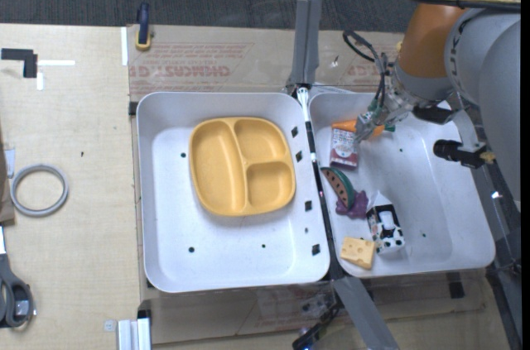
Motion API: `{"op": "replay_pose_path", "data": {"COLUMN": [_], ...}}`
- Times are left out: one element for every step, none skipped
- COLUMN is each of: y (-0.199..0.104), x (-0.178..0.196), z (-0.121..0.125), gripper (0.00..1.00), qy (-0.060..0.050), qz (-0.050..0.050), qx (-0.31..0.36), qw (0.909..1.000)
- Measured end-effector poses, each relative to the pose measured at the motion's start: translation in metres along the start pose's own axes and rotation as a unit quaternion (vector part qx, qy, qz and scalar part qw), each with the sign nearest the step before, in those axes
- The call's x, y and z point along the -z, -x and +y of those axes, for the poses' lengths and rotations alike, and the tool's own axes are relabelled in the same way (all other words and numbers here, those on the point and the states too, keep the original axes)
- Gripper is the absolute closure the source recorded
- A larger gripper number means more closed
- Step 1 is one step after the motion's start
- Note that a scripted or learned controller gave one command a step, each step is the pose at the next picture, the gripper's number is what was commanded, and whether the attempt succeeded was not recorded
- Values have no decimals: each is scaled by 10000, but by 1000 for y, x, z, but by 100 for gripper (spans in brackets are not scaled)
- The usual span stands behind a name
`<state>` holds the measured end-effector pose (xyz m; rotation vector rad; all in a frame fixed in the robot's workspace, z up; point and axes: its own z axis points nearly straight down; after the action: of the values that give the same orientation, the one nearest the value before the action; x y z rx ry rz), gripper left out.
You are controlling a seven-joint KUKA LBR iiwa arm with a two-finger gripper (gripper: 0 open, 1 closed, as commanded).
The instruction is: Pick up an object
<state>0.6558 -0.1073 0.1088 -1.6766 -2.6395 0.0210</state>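
Arm (489, 50): cut off at your right edge; its base lies outside.
Gripper (374, 121): too small for you to read its fingertips.
Scissors (12, 303): cropped by the left edge.
Right bin (451, 241): far corner hidden under the arm.

The one lettering that shows is a row of red printed capitals on the flat brown cardboard sheet (217, 59) lying just behind the far rim of the left shallow white plastic bin (157, 199). The letters stand upside down from this side and are too faint and small to spell out. The small dark red packet (343, 148) in the right bin, beyond that bin's dividing edge, bears print too blurred to read.
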Motion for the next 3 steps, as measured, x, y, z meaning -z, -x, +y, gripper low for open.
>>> {"op": "replay_pose_path", "data": {"y": [-26, -26, 18], "x": [84, 84, -11], "z": [15, 15, -2], "gripper": [100, 0, 0], "qy": [98, 97, 126], "qz": [-53, -51, -76], "qx": [926, 930, 1086], "qw": [9956, 9956, 9940]}}
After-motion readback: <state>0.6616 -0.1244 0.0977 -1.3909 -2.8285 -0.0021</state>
